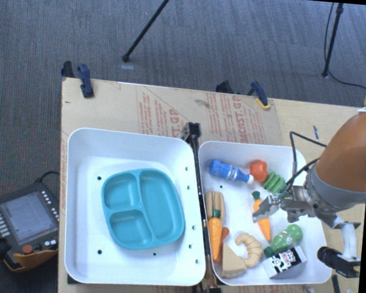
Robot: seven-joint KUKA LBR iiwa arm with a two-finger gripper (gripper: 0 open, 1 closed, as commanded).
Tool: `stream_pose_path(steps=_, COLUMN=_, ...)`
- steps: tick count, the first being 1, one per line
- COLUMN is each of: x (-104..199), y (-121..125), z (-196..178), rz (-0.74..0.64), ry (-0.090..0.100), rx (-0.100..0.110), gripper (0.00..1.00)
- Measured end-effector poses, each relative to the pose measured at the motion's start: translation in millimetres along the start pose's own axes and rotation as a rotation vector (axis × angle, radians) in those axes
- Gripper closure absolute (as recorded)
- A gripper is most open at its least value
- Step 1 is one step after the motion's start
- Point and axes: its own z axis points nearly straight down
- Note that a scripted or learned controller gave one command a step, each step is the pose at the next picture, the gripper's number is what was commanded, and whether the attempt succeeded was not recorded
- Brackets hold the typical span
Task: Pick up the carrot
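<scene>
- Carrot picking here happens in the right bin [247, 152]. At its near edge lie a carton [286, 262], a bread wedge [233, 265] and a croissant [249, 245].
- A bit farther back there are two carrots. The long carrot [214, 237] lies by the bin's left wall, and its tip touches the bread wedge.
- The short carrot [264, 228] lies in the middle of the bin, with its point toward the camera. A green bottle [287, 238] is just beside it and the croissant is near its tip.
- The gripper [266, 208] sits right over the leafy end of the short carrot. It cannot be told if the gripper is open or shut, or if it has hold of anything.
- The short carrot looks like the easy one to grab, since the gripper is on top of it.
- To do this well, the gripper should come straight down and squeeze across the fat orange part, not the thin tip, which could slip out.
- It should stay off the green bottle, which may roll and push the carrot away.
- It should lift slowly and straight up, so the carrot does not twist loose.
- Farther back lie a blue bottle [230, 172], a tomato [258, 170] and a green veg [273, 181]. They are well apart from the carrot and should not get in the way.
</scene>
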Motion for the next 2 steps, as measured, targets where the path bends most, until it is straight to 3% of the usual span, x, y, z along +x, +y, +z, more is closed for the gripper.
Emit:
stream_pose_path(steps=1, x=34, y=43, z=100, rz=-0.300, ry=-0.004, rx=-0.002, gripper=0.00)
stream_pose_path(steps=2, x=12, y=-5, z=104, rz=-0.409, ry=-0.001, rx=-0.002, gripper=0.00)
